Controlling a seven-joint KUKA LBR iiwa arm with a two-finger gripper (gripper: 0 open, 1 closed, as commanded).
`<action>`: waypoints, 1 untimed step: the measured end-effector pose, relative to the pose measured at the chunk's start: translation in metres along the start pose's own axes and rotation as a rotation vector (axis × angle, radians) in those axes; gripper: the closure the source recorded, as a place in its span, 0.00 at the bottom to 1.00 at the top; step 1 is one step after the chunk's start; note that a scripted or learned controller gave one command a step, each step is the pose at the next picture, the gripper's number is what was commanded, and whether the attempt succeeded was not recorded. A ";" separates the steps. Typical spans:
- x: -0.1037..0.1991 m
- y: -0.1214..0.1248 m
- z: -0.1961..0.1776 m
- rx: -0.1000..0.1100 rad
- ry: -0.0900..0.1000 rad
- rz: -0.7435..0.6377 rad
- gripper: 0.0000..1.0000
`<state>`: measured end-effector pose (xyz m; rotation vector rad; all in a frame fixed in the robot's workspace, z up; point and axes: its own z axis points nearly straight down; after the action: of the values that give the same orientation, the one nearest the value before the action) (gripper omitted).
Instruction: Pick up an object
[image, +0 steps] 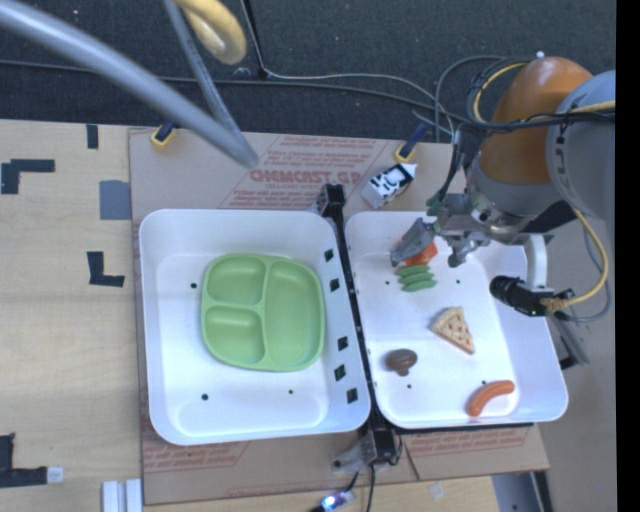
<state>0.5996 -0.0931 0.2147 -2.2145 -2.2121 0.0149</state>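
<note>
Claw (437, 244): fingers spread, nothing between them, low over the right bin (530, 400).
Toy (417, 277): green ridged piece with an orange bit, just beside and below the claw.
Pizza (453, 329): nearer the camera than the toy, apart from it.
Brown lump (401, 360): near the pizza.
Sausage (490, 396): farther from the toy, at the bin's near corner.
Tray (263, 310): green, in the left bin (165, 300).
Risk: I judge the fingers may close off-centre and nudge the toy aside, since it lies at their edge.
</note>
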 end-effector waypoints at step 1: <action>0.000 0.003 -0.007 -0.013 -0.001 -0.003 0.00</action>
<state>0.6023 -0.0930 0.2221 -2.2185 -2.2221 0.0015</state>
